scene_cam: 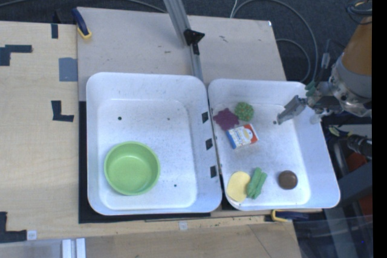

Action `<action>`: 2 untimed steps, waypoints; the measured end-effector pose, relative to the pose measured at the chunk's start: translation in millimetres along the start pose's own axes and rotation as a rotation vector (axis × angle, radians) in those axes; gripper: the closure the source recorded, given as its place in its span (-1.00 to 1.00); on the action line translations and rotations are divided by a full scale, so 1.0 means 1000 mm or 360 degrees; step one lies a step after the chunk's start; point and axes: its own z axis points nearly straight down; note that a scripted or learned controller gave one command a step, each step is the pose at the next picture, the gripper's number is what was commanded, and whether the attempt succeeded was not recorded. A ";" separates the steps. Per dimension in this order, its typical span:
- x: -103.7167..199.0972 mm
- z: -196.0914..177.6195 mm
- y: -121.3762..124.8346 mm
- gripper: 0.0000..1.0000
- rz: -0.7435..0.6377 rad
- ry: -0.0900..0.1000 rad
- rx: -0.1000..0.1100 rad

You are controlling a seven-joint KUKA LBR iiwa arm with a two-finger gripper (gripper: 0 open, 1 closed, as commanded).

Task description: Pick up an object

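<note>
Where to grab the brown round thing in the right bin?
Take the brown ball across its middle, straight down from above. It sits apart from the green piece but near the right bin wall, so set the claw parallel to the wall.

Two white bins are sitting on the bench: the left bin (97,130) is holding one green bowl (132,168), and the right bin (314,154) is holding six small things: one purple, two green, one yellow, one brown, one small carton.

Plastic bins on a wooden bench
Your two white bins (145,84) look smooth, faintly speckled plastic; the green bowl (132,168) glossy; the bench (33,130) pale matt wood
</note>
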 end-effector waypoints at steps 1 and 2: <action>0.000 0.000 0.000 -1.00 0.0000 0.0000 0.0000; 0.003 0.044 0.000 -1.00 0.0002 0.0000 0.0006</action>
